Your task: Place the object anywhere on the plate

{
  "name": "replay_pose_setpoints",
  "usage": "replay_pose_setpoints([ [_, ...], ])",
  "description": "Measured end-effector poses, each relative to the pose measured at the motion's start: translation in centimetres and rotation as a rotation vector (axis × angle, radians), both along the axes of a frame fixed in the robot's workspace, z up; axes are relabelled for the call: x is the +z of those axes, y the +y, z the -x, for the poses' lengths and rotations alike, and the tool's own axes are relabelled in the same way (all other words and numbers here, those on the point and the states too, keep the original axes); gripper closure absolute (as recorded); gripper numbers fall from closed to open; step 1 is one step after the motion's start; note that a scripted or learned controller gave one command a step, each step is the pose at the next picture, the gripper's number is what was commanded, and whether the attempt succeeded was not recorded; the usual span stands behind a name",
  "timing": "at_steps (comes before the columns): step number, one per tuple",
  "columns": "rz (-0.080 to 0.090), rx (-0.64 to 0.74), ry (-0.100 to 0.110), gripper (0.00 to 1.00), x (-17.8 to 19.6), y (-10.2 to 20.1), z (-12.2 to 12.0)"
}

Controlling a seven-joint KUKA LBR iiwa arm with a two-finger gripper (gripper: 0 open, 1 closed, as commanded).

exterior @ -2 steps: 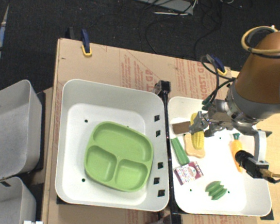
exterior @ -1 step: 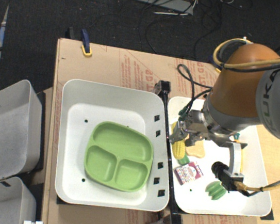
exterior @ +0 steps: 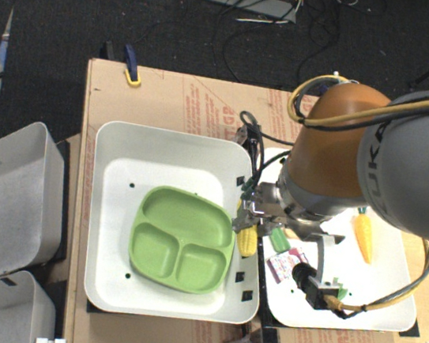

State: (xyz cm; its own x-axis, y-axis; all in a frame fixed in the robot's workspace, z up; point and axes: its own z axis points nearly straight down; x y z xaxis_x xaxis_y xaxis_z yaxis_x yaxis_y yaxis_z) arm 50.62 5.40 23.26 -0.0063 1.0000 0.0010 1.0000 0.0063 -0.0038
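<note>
One yellow corn cob (exterior: 247, 242) sits gripped in the closed hand (exterior: 250, 230) at frame centre, just over the right rim of the green plate (exterior: 182, 239), so releasing here risks it falling off the edge.

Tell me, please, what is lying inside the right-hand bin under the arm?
In the right bin a yellow carrot-like toy lies by the arm, with a pink-and-white packet and a small green piece nearer the gripper. The arm covers the bin's upper left part, so anything there is hidden.
</note>
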Motion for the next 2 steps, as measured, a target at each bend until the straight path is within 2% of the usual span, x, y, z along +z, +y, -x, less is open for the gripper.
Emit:
replay_pose_setpoints([
  [1,0.001,-0.001,-0.001,1.00,-0.56,5.55,0.67],
  [2,0.001,-0.006,-0.002,0.00,-0.53,5.35,0.63],
])
